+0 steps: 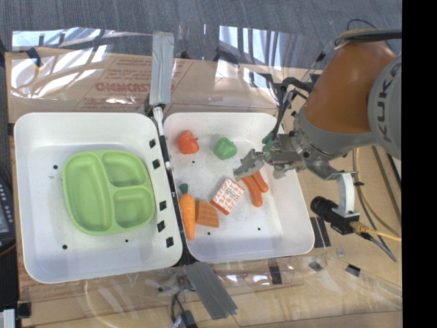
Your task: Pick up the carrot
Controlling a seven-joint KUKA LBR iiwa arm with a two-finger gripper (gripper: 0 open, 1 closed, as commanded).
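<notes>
The carrot (188, 216) is orange with a green top and lies along the left wall of the right bin (290, 214), pointing toward the front. An orange waffle piece (207, 214) touches its right side. My gripper (263, 168) hangs over the right half of that bin, well to the right of the carrot, and is open. Its fingers (248, 164) stand just above a pair of red sausages (256, 186), and nothing is held between them.
The right bin also holds an orange-red tomato (188, 142), a green pepper (224, 147) and a pink-and-white patterned box (227, 195). A green divided plate (109, 191) lies in the left bin (34, 183). The bin divider (164, 176) runs beside the carrot.
</notes>
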